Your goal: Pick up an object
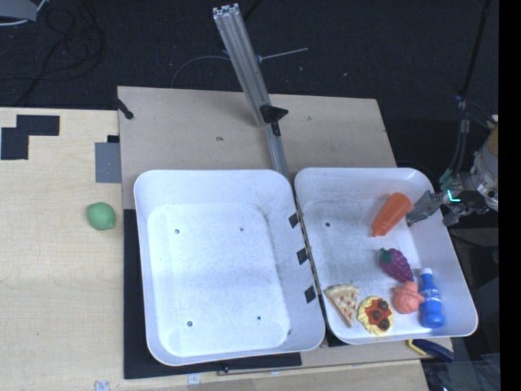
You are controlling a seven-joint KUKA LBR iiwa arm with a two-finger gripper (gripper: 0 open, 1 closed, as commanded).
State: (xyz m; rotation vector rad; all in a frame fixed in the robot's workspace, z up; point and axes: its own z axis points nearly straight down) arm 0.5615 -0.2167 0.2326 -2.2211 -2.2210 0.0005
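Orange carrot (391, 213) just left of gripper (425, 209), seemingly apart; gripper state unclear.

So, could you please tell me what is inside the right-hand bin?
The right bin holds a carrot, grapes, a pizza slice, a round pizza, a pink toy and a blue bottle. Nothing looks hidden.

lab bench (244, 129) (white bins (163, 187), cables (73, 23))

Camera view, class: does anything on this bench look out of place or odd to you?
Yes. A green ball lies on the wooden bench to the left of the left bin, while the carrot, grapes, pizza slice and blue bottle all sit in the right bin.
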